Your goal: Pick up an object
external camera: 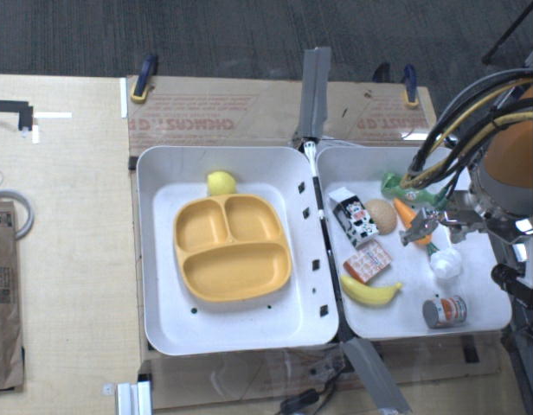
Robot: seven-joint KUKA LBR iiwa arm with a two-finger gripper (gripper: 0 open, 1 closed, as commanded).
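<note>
My gripper (420,229) hangs over the middle of the right bin (362,161), just above an orange carrot (406,212) that it partly covers. A green leafy item (393,183) lies just behind the carrot, and a tan round bun (382,216) sits to its left. A black-and-white carton (354,219), a red and white box (367,263), a banana (371,291), a small can (445,311) and a white object (446,264) lie around them. Nothing is seen lifted.
The left bin (154,232) holds a yellow divided plate (232,247) with a small yellow fruit (221,182) behind it. A grey divider bar (315,102) runs between the bins. Black cables (461,137) and the arm (513,158) crowd the right side.
</note>
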